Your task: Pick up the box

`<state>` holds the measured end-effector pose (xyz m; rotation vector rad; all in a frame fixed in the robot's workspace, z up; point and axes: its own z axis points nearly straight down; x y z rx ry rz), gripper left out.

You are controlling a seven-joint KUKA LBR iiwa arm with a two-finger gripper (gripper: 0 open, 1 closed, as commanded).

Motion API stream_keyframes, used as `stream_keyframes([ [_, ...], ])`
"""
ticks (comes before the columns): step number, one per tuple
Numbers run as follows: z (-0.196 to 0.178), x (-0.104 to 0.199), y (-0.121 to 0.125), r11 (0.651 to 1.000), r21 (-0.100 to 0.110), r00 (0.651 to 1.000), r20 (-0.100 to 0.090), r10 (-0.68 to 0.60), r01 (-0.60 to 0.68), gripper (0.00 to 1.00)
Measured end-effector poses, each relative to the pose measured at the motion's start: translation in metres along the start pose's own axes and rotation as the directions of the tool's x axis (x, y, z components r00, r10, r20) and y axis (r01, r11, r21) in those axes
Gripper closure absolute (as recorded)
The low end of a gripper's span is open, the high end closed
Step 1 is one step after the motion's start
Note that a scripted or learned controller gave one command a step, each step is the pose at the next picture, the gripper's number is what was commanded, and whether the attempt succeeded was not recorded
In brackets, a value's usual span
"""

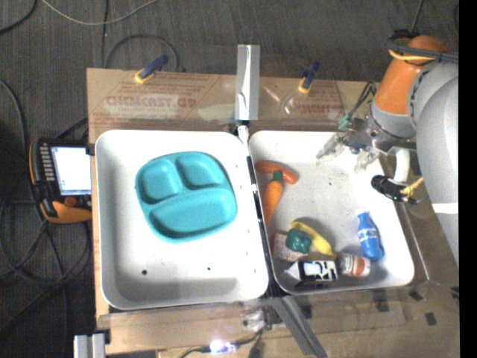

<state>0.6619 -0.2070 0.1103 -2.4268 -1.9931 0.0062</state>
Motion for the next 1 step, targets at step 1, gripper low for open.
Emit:
stream_keyframes([
  [1,0.0214,0.0131,0.0047,0.994,-0.004,0.994,0.005,-0.109,0.109,0.00],
])
